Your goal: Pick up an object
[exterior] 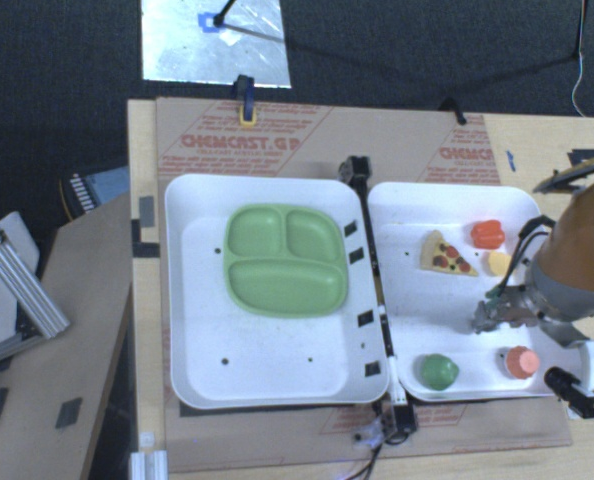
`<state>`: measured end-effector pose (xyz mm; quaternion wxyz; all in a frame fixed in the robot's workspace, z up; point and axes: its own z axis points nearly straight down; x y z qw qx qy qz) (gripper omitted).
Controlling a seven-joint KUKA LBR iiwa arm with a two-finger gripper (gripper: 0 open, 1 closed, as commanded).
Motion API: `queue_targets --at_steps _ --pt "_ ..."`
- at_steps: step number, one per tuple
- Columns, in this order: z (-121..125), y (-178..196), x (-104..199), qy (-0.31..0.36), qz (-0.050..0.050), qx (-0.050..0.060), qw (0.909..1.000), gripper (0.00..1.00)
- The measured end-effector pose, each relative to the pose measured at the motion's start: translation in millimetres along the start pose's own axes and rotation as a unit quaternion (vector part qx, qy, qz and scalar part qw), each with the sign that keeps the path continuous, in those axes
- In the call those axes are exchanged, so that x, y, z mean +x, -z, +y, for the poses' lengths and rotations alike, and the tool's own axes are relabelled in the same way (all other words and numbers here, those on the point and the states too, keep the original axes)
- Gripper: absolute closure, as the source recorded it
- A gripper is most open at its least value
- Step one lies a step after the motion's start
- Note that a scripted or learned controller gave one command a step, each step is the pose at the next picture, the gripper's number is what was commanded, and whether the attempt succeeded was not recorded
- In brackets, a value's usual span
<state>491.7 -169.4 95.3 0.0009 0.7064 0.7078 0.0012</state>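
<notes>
In the right bin [407, 298] lie a pizza slice [446, 256], an orange-red piece [487, 234], a small pale yellow piece [498, 263], a green ball [437, 371] and a pink-orange piece [521, 362]. My gripper [489, 316] hangs low over the bin's bare floor at its right side, between the yellow piece and the pink-orange piece. It sits apart from each of them. The orange band and wrist [577, 258] cover the bin's right edge.
The left bin [192, 358] holds a green divided plate [285, 258]. A black divider clip strip [369, 268] runs between the bins. Cardboard [277, 138] lies under both bins, and a metal frame [12, 278] stands at the far left.
</notes>
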Motion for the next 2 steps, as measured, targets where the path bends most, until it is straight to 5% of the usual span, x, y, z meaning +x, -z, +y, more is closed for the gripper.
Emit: queue_targets --at_steps 2 --pt "-4.9 108.7 0.4 0.001 -0.001 -0.002 1.0 1.0"
